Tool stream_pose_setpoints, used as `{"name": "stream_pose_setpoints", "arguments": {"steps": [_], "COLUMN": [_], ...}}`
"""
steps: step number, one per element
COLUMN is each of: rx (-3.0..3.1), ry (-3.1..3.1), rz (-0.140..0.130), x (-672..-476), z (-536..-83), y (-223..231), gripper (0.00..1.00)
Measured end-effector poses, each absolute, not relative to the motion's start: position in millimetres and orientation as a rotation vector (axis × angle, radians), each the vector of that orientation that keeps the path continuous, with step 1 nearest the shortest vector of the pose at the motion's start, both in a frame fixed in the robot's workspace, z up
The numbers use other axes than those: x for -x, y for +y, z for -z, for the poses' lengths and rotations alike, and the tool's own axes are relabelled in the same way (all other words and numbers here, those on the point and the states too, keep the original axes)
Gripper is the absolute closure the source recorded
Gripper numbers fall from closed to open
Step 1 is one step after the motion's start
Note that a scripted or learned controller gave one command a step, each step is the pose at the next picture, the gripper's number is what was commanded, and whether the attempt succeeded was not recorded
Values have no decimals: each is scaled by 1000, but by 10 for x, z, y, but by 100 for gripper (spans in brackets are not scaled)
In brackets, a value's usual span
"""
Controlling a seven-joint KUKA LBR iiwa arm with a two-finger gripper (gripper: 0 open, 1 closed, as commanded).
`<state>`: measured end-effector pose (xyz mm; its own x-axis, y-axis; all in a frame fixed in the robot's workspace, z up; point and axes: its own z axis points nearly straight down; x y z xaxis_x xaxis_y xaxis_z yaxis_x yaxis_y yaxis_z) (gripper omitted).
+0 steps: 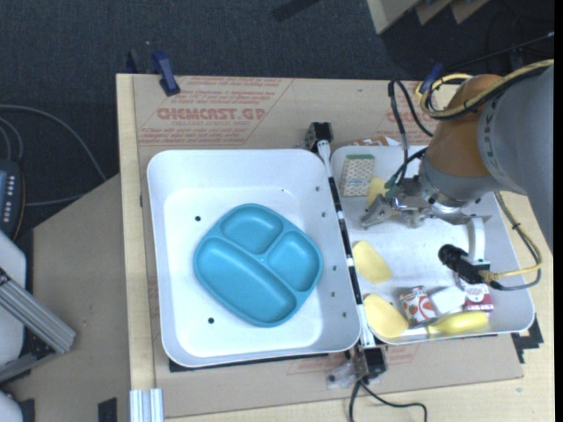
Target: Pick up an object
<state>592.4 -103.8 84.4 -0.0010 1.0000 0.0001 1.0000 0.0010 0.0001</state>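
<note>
The grey arm's two-finger gripper (380,207) is being held low inside the right shallow white bin (519,262), near its far left corner. Whether the claw is released or clenched cannot be told. Pale yellow rounded plastic pieces (371,263) are lying just in front of it. A blue three-compartment plastic plate (256,263) is being kept in the left white bin (167,236).

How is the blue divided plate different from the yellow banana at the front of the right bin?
The blue divided plate is broad, flat and sectioned; the yellow banana is small, long and narrow. The plate lies by itself in the left bin; the banana lies among other items against the front wall of the right bin. Both lie flat, apart from the claw.
</note>
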Motion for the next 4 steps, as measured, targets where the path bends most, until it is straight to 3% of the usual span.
{"name": "stream_pose_setpoints", "arguments": {"steps": [1, 2, 4], "rx": [2221, 2216, 2218], "ry": [-2225, -2218, -2218], "rz": [1, -19, -24], "x": [-6542, -6638, -6636], "z": [-851, -848, -850], "y": [-1160, -1118, -1089], "gripper": [0, 0, 0]}}
